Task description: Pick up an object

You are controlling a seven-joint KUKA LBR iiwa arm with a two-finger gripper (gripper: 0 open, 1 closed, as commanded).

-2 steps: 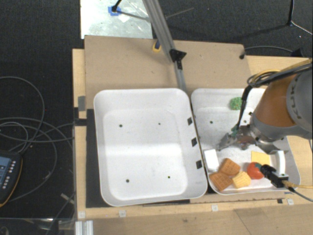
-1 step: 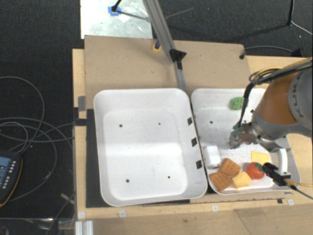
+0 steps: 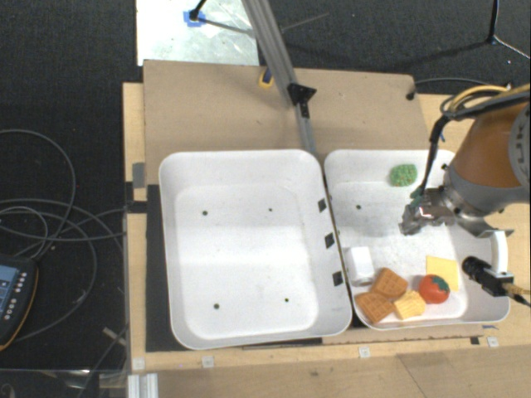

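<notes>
My gripper (image 3: 412, 223) hangs over the middle of the right bin (image 3: 365, 168), reaching in from the right. A green round object (image 3: 403, 174) lies above it near the bin's back wall. Along the front of the bin lie a white block (image 3: 361, 264), two brown waffle-like pieces (image 3: 389, 284) (image 3: 374, 306), a small yellow piece (image 3: 409, 305), a red tomato-like object (image 3: 434, 288) and a yellow wedge (image 3: 443, 268). None of these touches the gripper.
The left bin (image 3: 178, 172) sits beside the right one, joined by black clips (image 3: 329, 240). A grey camera pole (image 3: 278, 52) slants over the bench's back. A black fitting (image 3: 483, 274) on the arm overhangs the right bin's rim.
</notes>
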